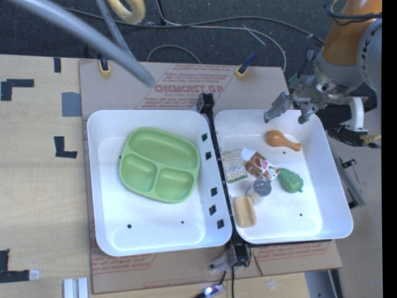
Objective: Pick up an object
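Note:
The right bin [322,222] holds several small things: an orange drumstick-shaped toy [283,139], a green broccoli-like toy [290,180], a red and white packet [257,164], a patterned square packet [233,164], a grey round piece [262,187] and a tan bread-like piece [244,211]. My gripper [290,109] hangs above the far edge of the right bin, just beyond the drumstick toy. Its two fingers are spread apart with nothing between them.
The left bin [105,228] holds a green divided tray [159,164]. A black clip divider [211,166] joins the two bins. A grey pole [80,23] and cables cross the back. Yellow clamps [104,67] hold the cardboard underlay.

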Controlling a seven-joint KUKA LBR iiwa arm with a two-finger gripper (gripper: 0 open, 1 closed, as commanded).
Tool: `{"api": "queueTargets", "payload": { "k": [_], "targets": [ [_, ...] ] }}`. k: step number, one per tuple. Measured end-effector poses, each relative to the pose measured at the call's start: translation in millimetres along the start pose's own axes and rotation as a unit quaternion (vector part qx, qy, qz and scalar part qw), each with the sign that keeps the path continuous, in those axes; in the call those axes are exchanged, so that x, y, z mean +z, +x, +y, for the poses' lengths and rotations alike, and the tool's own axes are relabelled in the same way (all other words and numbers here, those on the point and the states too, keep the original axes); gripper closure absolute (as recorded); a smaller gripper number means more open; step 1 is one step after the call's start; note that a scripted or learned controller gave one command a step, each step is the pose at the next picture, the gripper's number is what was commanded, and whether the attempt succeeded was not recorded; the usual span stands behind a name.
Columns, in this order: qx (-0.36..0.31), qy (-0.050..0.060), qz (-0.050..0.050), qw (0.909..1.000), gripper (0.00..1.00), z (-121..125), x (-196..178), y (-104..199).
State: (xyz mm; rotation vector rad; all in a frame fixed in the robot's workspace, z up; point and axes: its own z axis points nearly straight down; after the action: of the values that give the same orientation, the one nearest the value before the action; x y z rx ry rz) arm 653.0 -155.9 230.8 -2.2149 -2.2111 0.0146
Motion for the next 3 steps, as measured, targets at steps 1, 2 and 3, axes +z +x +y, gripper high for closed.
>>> {"api": "queueTargets", "payload": {
  "k": [1,2,3],
  "targets": [
    [-0.002,-0.007,-0.001,1.0,0.0,3,-9,0],
    [-0.001,-0.005,-0.001,1.0,0.0,-7,48,-3],
    [-0.001,-0.005,-0.002,1.0,0.0,-7,92,0]
  ]
}}
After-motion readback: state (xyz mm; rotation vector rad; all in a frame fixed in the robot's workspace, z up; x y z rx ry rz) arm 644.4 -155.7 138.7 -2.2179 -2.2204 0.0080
